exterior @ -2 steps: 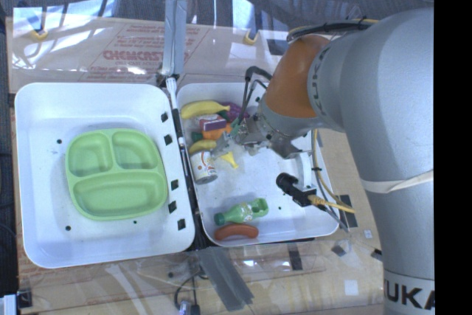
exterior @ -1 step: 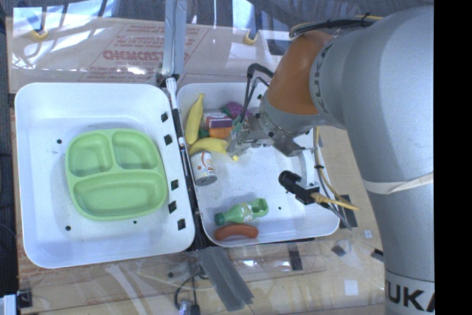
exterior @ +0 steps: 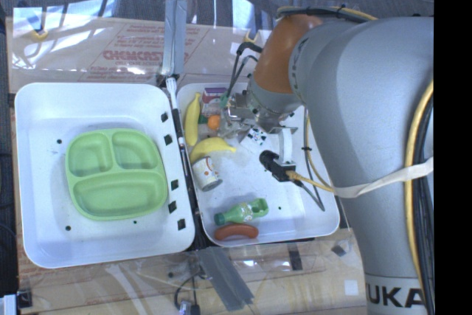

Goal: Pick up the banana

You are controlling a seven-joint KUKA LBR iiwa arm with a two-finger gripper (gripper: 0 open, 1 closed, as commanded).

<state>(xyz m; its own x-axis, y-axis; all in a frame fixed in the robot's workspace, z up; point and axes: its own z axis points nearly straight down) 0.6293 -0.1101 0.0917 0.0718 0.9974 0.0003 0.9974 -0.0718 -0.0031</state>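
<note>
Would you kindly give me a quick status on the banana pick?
Gripper low in right bin, beside bananas. Two bananas: one upright along left wall, one curved below it. Can touching curved banana; small orange item nearby.

Both bins (exterior: 44,181) look like smooth white plastic with a soft sheen, and the green tray (exterior: 114,173) in the left one is matt plastic. The arm (exterior: 369,99) has a smooth grey shell, satin rather than shiny, with a glossy orange band (exterior: 276,59). The bananas (exterior: 210,148) have a smooth, dull yellow skin, the bottle (exterior: 242,212) is shiny green plastic, the can (exterior: 207,173) wears a paper-like label, and clear glossy sheeting (exterior: 103,48) lies behind the bins.
</note>
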